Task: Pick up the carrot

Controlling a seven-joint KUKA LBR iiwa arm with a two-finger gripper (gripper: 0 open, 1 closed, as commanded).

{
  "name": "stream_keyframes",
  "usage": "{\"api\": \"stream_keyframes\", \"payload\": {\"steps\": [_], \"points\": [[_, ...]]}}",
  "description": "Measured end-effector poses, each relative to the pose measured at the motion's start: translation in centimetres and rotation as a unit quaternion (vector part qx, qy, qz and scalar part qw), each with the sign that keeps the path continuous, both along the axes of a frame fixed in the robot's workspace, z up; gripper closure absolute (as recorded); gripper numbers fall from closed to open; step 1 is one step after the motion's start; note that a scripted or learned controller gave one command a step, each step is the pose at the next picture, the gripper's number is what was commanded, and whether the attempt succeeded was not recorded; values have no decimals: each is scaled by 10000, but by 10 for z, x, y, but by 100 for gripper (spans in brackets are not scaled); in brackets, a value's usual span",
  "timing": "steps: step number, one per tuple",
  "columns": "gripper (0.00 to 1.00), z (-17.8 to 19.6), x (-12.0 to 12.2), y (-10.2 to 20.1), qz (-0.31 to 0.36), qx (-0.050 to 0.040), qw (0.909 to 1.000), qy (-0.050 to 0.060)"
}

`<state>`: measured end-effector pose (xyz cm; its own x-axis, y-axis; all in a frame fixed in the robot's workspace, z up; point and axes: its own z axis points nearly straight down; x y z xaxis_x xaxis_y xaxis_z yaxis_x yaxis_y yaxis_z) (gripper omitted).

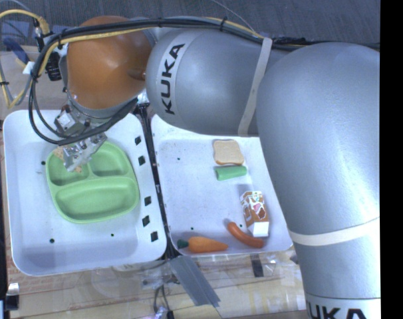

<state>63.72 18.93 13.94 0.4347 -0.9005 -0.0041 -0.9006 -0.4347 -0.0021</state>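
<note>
A: What does the camera view hold, by count?

B: Two white bins side by side. The left bin (28,244) holds one green plate (92,181) with three compartments. The right bin (195,198) holds five things: one slice of bread (228,152), one green stick (230,172), one small carton (254,212), one sausage (245,235) and one carrot (203,245).

A: Where does the carrot sit?

B: At the near edge of the right bin, close to the near left corner, just beside the divider between the bins. The sausage lies just to its right, apart from it.

A: Which way does it point?

B: It lies flat, long axis running left to right across the view, nearly level. The green stub is at the left end, toward the divider; the orange body tapers to the right, toward the sausage.

A: And the arm?

B: One arm (308,125), grey, reaching from the right over the back of both bins, its orange band above the left bin. The gripper (76,155) hangs over the plate's far left compartment, well apart from the carrot.

A: Open or closed?

B: I cannot tell; it is a tangle of metal and cable there. Nothing is seen held in it.
</note>
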Motion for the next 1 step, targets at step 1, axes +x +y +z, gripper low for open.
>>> {"api": "stream_keyframes", "payload": {"steps": [1], "points": [[100, 12, -49, 30, 1681, -18, 9858, 17]]}}
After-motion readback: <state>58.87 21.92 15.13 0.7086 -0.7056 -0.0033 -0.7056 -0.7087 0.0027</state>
